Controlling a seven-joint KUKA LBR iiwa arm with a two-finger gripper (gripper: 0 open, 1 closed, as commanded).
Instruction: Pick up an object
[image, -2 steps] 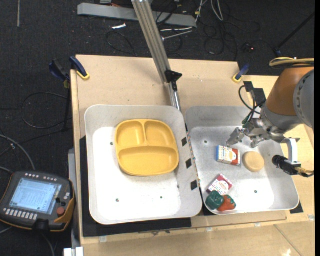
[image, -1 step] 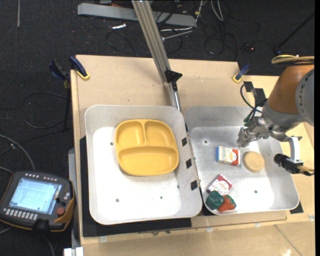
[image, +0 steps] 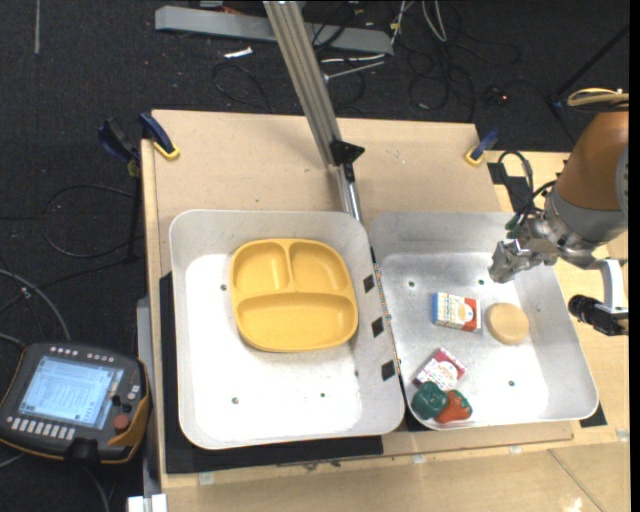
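Tan bench (image: 260, 170) (dark cabled floor), two white bins (image: 200, 300), end effector (image: 503, 266) grip unclear

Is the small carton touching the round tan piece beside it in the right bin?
Apart. The camera view shows a strip of bare bin floor between the small carton and the round tan piece.

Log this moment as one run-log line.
gripper: above right bin, holding nothing seen | round tan object: just below it, in bin | small carton: in bin | yellow tray: left bin
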